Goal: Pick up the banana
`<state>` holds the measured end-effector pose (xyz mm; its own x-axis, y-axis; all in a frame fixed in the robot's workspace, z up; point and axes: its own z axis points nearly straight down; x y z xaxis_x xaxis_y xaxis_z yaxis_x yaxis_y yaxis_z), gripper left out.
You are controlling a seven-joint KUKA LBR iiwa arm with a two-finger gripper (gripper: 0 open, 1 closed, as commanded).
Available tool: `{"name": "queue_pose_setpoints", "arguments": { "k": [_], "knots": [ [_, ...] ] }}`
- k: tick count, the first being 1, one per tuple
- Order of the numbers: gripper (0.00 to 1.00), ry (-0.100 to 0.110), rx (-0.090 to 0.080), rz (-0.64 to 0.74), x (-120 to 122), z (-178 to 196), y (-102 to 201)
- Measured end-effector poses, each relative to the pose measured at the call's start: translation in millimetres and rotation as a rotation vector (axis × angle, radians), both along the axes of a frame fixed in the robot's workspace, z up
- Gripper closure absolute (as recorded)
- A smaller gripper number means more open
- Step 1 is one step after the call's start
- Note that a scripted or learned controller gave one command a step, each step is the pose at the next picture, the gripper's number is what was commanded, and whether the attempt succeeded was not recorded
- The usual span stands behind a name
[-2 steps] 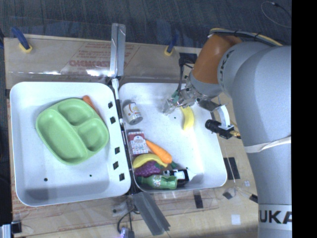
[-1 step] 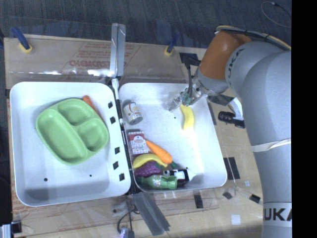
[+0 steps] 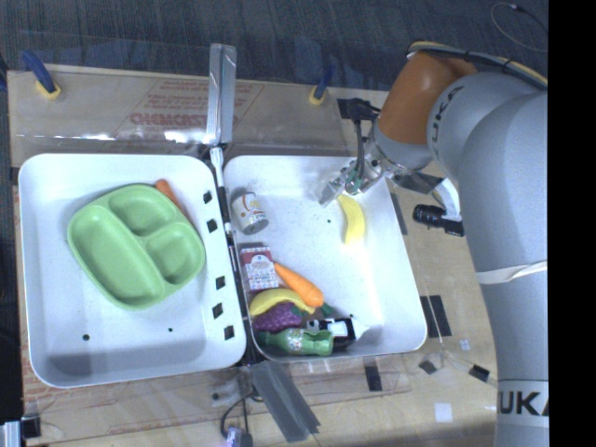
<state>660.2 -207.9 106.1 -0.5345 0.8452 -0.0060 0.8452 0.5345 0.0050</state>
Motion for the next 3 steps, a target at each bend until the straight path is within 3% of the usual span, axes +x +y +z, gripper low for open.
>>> {"name": "queue_pose_setpoints", "arguments": {
  "k": [1, 2, 3],
  "knots": [
    [1.0, 0.008, 0.003, 0.033, -3, -13, 28],
    [0.0, 0.008, 0.003, 0.033, -3, -13, 28],
    [0.0, 0.011, 0.004, -0.292, -3, -14, 47]
  ]
}}
